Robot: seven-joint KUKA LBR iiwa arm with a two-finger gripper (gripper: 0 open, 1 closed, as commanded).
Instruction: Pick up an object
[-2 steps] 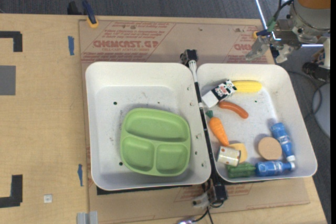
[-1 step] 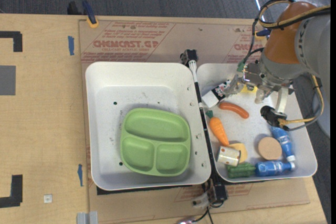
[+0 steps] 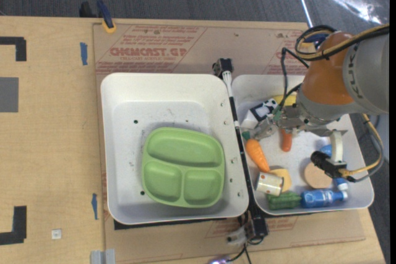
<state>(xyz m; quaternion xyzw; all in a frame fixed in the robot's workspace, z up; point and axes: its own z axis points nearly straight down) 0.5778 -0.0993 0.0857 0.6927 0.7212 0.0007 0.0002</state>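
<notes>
Gripper (image 3: 267, 127) low inside right bin (image 3: 365, 191), fingers apparently parted, nothing visibly between them. Orange carrot (image 3: 257, 154) lies just below fingertips, likely target. Green divided plate (image 3: 183, 166) sits in left bin (image 3: 117, 102), well left of gripper.

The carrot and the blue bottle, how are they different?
The carrot is orange and pointy; the blue bottle is blue with a rounder shape. The carrot lies slanted near the bin's left wall, while the bottle lies sideways along the near wall. The carrot looks shorter than the bottle. Both lie flat in the right bin.
</notes>
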